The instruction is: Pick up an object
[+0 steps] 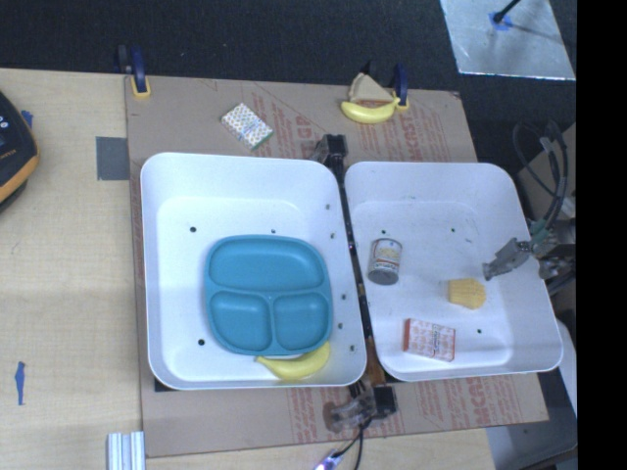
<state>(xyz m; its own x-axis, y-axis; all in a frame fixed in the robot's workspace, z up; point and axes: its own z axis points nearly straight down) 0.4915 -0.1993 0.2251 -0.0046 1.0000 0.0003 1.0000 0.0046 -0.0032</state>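
Note:
In the right bin (pixel 441 189) lie a small tin can (pixel 384 260) on its side near the left wall, a yellow block (pixel 467 293) towards the right, and a red-and-white packet (pixel 429 340) near the front. My gripper (pixel 502 261) reaches in over the bin's right rim, just up and right of the yellow block and apart from it. Nothing shows in its grasp. The left bin (pixel 176 189) holds a blue divided plate (pixel 266 294) with a yellow banana (pixel 296 363) against its front edge.
Behind the bins, on the cardboard sheet, lie a second banana (pixel 368 112) with a wedge-shaped item and a patterned packet (pixel 246 124). Blue clamps (pixel 138 70) hold the sheet's back edge. A black and yellow device (pixel 12 150) sits at the far left.

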